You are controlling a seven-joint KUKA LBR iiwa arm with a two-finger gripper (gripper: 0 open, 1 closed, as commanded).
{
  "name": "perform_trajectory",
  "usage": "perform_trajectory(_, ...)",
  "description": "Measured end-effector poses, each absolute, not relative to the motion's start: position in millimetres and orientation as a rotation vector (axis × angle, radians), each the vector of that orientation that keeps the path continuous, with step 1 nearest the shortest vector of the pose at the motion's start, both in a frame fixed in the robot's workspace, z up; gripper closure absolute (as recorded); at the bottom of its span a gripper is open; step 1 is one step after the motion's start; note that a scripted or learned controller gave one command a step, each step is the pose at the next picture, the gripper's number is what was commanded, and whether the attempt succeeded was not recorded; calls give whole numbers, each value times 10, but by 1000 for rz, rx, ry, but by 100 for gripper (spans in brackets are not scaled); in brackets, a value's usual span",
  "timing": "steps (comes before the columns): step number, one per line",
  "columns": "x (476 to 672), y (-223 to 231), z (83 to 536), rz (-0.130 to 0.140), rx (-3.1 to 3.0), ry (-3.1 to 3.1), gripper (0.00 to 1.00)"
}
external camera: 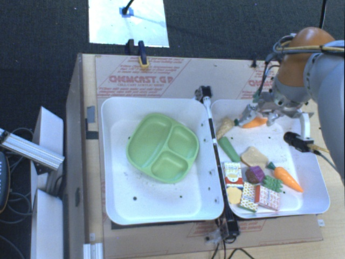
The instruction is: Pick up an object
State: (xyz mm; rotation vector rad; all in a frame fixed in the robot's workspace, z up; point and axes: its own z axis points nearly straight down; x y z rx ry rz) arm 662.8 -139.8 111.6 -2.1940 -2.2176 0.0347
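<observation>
Two white bins sit side by side on a bench; the left bin [116, 198] has a light green plate [163, 147] in it, with three dips pressed into it, and the plate lies a bit turned; the right bin [318, 196] has lots of toy food in it. The grey arm [329, 85] comes in from the right, with its orange band [302, 50] up high; the gripper [261, 114] is down at the far end of the right bin, and its fingers are spread apart; a small orange carrot [254, 123] lies between them, touching or very close, but I cannot tell if they are squeezing it, and it looks like it rests on the bin floor. Just left of it is a pale yellow corn piece [225, 127]; below that lies a long green vegetable [229, 149]; near the middle is a tan slice of bread [254, 156]; beside it is a purple toy [255, 174] and a bigger carrot [285, 178] with a green top; at the near end are little printed food boxes [259, 196] and a round yellow piece [234, 195], close together.
</observation>
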Motion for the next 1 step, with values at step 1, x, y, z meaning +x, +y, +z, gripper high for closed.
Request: perform_trajectory(1, 6691, -1659, 902, 2, -2204, -2215, 0)
